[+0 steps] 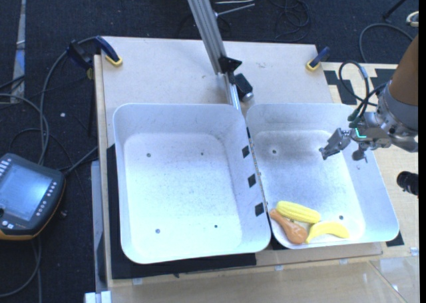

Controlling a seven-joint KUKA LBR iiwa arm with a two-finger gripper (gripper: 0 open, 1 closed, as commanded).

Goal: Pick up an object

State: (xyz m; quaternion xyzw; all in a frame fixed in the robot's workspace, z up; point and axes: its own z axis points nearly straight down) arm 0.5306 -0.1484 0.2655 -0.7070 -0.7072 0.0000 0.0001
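Jaws point(335, 144), spread or not I cannot tell, hover over right bin point(373, 182) above yellow corn point(297, 212).

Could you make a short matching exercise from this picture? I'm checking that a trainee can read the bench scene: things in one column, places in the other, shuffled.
Things:
1. corn cob
2. banana
3. carrot
4. tool

Places:
A. above the right bin's far right part
B. near corner of the right bin, rightmost of the three foods
C. leftmost of the foods, by the bins' shared wall
D. just beyond the other two foods

Pairs: 1-D, 2-B, 3-C, 4-A
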